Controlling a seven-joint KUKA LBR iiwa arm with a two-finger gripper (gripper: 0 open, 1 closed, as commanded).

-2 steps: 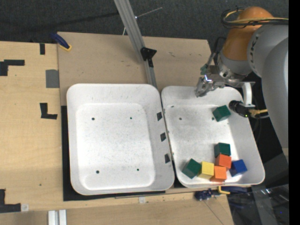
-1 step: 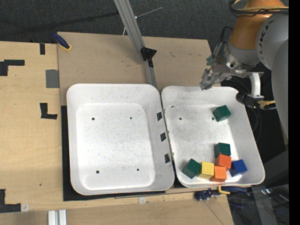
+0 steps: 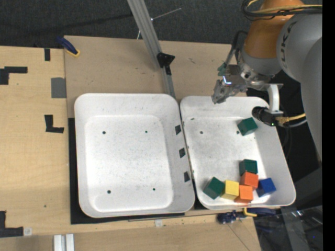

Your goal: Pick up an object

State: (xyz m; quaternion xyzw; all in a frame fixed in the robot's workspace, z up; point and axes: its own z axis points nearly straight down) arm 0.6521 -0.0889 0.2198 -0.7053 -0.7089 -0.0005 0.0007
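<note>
Camera view — "KUKA" lettering partly legible on grey arm (image 3: 306,41); blocks unlabelled.

- Light is even and fairly bright over the bench (image 3: 31,156); the wood reads warm and flat, without hard-edged shadows
- The two white bins are the brightest areas; the left bin (image 3: 128,156) has a paler, nearly washed-out floor near its front edge, with faint grey speckle visible
- The right bin (image 3: 220,140) shows soft shading along its inner walls; the coloured blocks at its front right corner cast only short, diffuse shadows
- The orange band (image 3: 272,25) on the arm carries a mild sheen at its top; beyond the bench's far edge the background falls dark
- Overall sharpness is modest, with slight softness and grain; fine detail around the wrist is muddy
</note>
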